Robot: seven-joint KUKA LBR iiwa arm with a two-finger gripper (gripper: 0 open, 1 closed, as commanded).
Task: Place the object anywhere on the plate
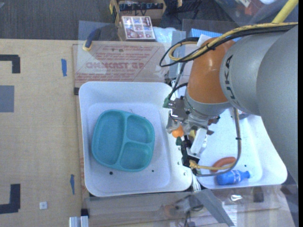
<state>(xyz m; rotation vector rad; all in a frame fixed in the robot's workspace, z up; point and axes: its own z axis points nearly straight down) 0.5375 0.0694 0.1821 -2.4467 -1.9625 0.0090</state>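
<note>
From the overhead camera we see our gripper [182,138] hanging over the seam between the two bins, just right of the teal plate [124,140] in the left bin [90,98]. A small orange piece sits at the fingers, but we cannot tell whether they clamp it. The plate lies to the gripper's left, its long axis running roughly toward us. A blue object [232,177] and an orange object [225,162] lie in the right bin [270,160].

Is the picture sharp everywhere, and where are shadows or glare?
Camera view: the teal plate is fairly sharp under even light, casting a soft shadow in its white bin; the near arm looks large and slightly blurred; no strong glare.
</note>
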